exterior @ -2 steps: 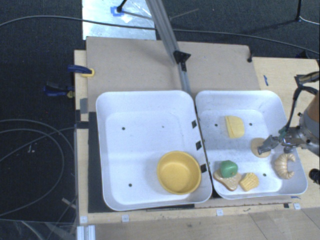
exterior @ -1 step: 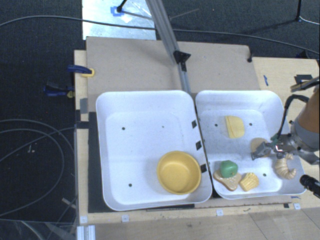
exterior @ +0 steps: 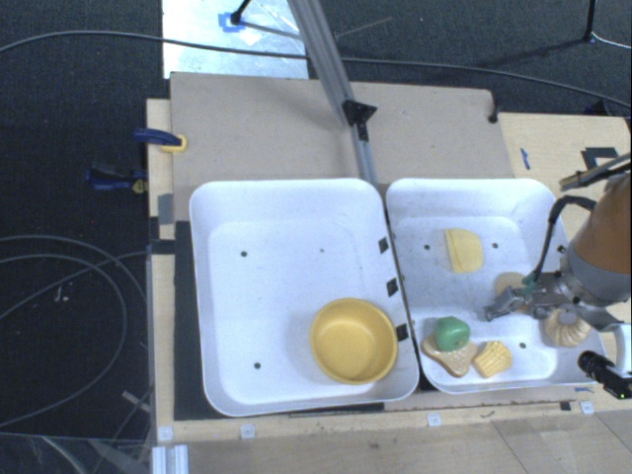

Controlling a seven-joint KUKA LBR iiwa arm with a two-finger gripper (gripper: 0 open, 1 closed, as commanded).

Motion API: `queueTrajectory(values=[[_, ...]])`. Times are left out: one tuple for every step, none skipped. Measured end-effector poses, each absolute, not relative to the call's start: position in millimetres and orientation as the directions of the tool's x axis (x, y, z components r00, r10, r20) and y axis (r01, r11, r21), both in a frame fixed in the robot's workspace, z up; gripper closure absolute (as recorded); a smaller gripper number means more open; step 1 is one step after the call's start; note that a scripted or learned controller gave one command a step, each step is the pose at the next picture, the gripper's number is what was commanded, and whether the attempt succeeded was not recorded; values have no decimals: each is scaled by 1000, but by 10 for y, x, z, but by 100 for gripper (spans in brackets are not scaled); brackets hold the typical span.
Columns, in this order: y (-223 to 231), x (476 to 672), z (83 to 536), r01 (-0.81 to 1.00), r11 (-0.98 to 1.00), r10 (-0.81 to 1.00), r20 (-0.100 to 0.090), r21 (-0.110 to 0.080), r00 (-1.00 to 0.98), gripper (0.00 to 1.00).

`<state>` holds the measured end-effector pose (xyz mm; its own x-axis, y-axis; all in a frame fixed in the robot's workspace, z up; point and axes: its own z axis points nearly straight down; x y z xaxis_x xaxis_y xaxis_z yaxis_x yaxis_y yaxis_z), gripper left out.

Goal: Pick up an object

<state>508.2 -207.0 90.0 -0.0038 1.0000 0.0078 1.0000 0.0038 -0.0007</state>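
Camera view: hand [exterior: 506, 304] partly hides a tan object [exterior: 509, 285].

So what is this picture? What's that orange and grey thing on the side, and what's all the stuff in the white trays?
A camera above a bench looks down on it. The grey and orange thing is a robot arm reaching in from the right. Its pincer, the part meant for grabbing, hangs low over the right tray; I can't tell if it holds anything. That tray has a yellow block, a green ball on a tan piece, a small yellow toy and a beige shell shape. The left tray holds a yellow bowl.
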Motion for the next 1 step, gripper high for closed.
queueTrajectory(values=[[-2093, 5084, 1014, 1000, 2, 1000, 2, 3, -2, 100]])
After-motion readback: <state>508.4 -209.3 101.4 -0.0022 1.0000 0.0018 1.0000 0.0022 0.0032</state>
